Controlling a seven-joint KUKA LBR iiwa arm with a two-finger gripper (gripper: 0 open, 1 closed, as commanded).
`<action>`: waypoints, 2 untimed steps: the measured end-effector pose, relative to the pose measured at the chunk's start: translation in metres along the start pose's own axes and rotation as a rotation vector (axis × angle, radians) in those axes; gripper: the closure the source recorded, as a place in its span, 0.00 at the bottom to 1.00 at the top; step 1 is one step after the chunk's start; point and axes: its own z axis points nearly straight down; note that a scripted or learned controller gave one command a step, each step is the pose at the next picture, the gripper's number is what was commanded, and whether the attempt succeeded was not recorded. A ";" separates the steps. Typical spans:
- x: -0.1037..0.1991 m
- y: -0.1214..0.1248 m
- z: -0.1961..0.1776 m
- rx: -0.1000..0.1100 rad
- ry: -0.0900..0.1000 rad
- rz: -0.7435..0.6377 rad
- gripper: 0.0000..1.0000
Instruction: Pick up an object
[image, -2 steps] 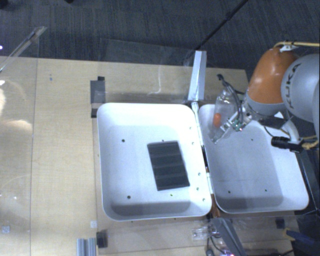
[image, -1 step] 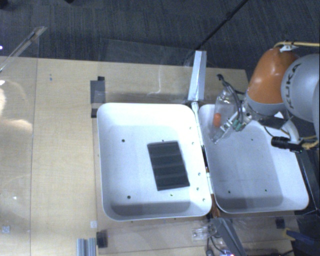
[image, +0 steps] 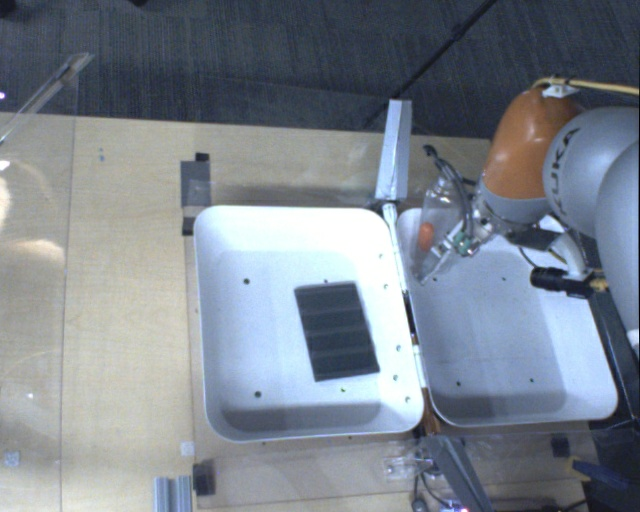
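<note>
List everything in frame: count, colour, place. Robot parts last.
bins: 2, white, side by side on the bench, left and right
dark ridged pad: 1, black, flat in the middle of the left bin
small orange object: 1, orange, far left corner of the right bin, beside the hand; too small to identify
bench: 1, light wood, under both bins
metal post: 1, grey, behind the gap between the bins
dark bracket: 1, dark grey, at the far left corner of the left bin
floor: dark grey, beyond the bench
arm: 1, grey with an orange band, entering from the right
hand: 1, over the far left corner of the right bin; fingers too small to read
</note>
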 end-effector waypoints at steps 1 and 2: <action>0.004 0.001 0.006 0.003 0.011 0.112 0.00; 0.005 0.001 -0.004 0.002 0.011 0.111 1.00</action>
